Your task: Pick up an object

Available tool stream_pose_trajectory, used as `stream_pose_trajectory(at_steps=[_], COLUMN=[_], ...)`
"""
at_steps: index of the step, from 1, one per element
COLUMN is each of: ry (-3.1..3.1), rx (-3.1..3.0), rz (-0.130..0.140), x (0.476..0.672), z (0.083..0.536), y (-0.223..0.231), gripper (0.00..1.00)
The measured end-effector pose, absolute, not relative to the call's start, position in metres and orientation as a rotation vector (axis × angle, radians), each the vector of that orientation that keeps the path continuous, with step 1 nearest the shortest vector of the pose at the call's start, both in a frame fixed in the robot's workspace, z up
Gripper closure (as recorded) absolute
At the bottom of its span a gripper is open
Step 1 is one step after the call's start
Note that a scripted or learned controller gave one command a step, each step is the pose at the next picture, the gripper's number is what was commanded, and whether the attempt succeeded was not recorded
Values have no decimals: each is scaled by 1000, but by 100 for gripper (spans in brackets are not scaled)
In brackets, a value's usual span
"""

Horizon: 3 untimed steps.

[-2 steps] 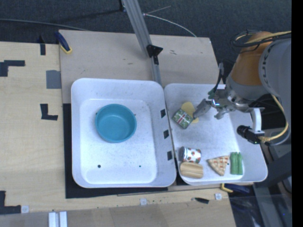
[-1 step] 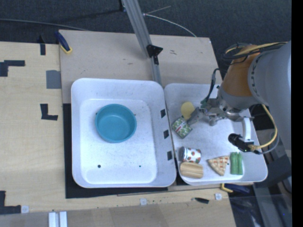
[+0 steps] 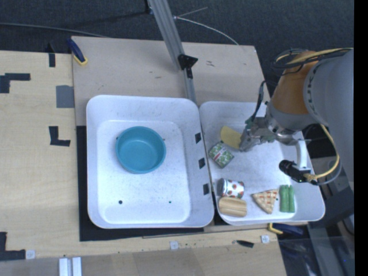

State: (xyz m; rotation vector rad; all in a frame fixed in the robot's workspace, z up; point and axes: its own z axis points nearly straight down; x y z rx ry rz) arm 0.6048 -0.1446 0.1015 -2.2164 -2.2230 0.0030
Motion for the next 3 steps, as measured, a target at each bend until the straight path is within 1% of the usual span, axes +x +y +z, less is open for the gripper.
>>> stream_pose_trajectory(at_steps=[1,2,3], ry=[-2225,-2226,-2229], rx=[-2221,-2222,-2213], rz=[-3,-3,-3], x=[599,600,607], z=[150,203,218], y=[-138,-137,-82], gripper=[100,100,100])
